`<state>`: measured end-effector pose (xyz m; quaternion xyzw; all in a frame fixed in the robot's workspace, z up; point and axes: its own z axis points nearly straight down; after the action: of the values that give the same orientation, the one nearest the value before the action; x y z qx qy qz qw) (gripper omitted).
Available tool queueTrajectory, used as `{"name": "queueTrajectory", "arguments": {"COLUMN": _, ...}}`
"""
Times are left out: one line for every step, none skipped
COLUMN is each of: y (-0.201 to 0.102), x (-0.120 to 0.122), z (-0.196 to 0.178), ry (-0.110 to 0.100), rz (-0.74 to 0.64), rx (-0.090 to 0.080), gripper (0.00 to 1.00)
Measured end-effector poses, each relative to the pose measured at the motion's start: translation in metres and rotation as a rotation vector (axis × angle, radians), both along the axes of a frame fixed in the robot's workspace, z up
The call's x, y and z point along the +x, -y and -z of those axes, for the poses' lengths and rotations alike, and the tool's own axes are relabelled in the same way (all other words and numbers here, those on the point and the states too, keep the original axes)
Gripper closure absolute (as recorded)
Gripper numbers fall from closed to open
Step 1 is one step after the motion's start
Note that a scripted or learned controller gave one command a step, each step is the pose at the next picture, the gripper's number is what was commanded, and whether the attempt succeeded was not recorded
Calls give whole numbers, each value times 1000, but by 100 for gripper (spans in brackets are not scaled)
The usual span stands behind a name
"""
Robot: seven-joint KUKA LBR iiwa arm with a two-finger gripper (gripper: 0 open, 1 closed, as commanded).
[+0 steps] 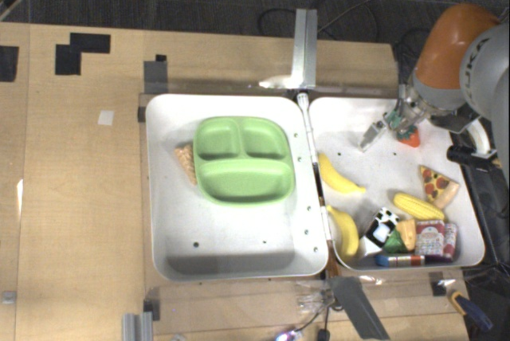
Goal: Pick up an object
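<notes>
The gripper (381,130) hangs low over the right bin (351,112) with its fingers slightly parted and nothing between them. A small orange object (409,139) sits just beside it toward the arm, while the bananas (339,178) and pizza slice (437,186) lie well apart, nearer the camera.

Wooden bench (72,196) bears two white bins (167,252) side by side

My arm (478,64) is grey, with a rounded orange band at the upper right of the frame, ending in my slim metallic gripper (373,136) with small greenish parts.
</notes>
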<state>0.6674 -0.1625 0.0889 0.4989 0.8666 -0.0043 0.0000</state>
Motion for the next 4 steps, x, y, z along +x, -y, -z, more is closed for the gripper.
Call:
{"name": "queueTrajectory", "arguments": {"y": -19, "x": -2, "z": -1, "ry": -1, "rz": -83, "rx": -13, "gripper": 0}}
{"name": "queueTrajectory", "arguments": {"y": -65, "x": -100, "z": -4, "ry": 19, "rz": -183, "rx": 5, "gripper": 0}}
{"name": "queueTrajectory", "arguments": {"y": -63, "x": -3, "z": 0, "ry": -2, "rz": -141, "rx": 9, "gripper": 0}}
{"name": "queueTrajectory", "arguments": {"y": -39, "x": -11, "z": -32, "ry": 14, "rz": -94, "rx": 6, "gripper": 0}}
